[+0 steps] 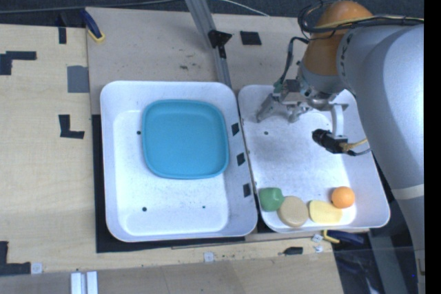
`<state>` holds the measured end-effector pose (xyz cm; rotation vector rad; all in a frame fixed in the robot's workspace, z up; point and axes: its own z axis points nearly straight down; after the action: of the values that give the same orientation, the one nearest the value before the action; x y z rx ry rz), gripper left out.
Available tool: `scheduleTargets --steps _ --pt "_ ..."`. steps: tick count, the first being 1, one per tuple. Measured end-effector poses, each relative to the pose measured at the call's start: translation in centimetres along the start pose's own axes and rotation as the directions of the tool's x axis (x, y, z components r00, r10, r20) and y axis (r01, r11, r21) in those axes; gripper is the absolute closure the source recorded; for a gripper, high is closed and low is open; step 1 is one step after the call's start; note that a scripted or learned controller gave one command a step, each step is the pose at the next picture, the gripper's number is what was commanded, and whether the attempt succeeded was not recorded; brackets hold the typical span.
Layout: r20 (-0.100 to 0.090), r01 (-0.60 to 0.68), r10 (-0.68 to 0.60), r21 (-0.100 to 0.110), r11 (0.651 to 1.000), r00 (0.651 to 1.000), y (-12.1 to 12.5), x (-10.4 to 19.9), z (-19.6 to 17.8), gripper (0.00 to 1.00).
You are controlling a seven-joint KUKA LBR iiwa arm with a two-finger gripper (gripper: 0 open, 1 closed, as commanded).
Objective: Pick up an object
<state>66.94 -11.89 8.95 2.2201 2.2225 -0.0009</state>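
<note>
Objects for picking lie in a row along the near edge of the right bin [358,148]: a green piece [271,198] at the left end, a tan round piece [293,211] just beside it, a yellow piece [324,212] next, and an orange ball [342,197] at the right end, touching or nearly touching the yellow one. All four sit in the near part of that bin, well apart from the gripper [286,110]. The gripper hangs over the far left part of the right bin, close to its far edge, with nothing between its jaws; whether the jaws are spread or pressed together cannot be told from this slant. The grey arm [386,79] with its orange band [331,34] reaches in from the right and covers the bin's far right corner. A black cable fitting [331,141] hangs below the wrist above the bin's middle. The left bin [124,210] holds a blue square plate [185,138] in its far half. Both bins rest side by side on the desk [41,169].
</note>
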Motion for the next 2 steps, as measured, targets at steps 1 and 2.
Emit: scheduleTargets --steps 1,2 --pt "0.0 0.0 0.0 0.0 1.0 1.0 0.0 0.0 -0.8 1.0" --pt "-0.001 -0.001 0.001 0.001 1.0 1.0 -0.5 0.6 -4.9 1.0"
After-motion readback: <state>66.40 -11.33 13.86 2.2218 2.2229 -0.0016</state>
